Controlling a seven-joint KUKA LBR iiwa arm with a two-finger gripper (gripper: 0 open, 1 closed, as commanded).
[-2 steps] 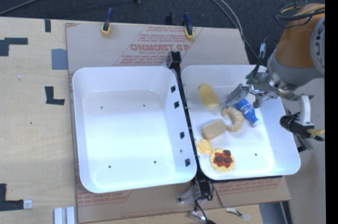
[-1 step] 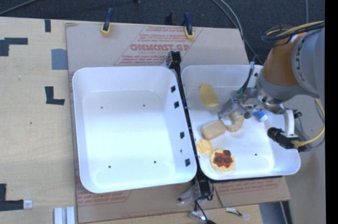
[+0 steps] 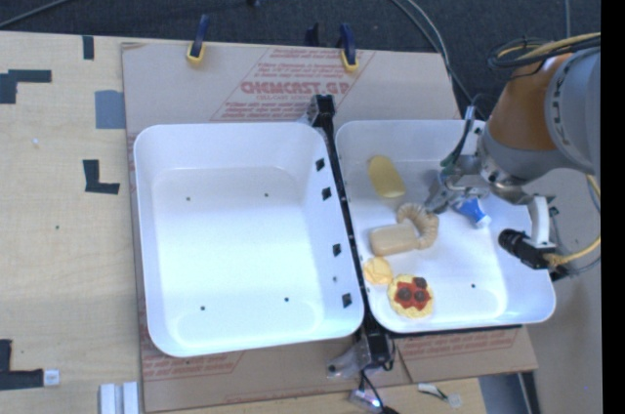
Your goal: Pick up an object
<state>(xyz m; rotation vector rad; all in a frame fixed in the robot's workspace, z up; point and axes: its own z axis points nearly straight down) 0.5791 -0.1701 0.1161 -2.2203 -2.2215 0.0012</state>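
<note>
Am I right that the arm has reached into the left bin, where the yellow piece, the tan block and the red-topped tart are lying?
Not quite: it is the right bin, not the left. The camera view shows the gripper down in the right bin, where the yellow piece, the tan block and the red-topped tart are lying.

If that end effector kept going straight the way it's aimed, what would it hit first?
The end effector points down and leftward into the right bin. Going straight on, it would most likely meet the curved tan piece lying against the beige block, though depth is hard to judge from above.
</note>
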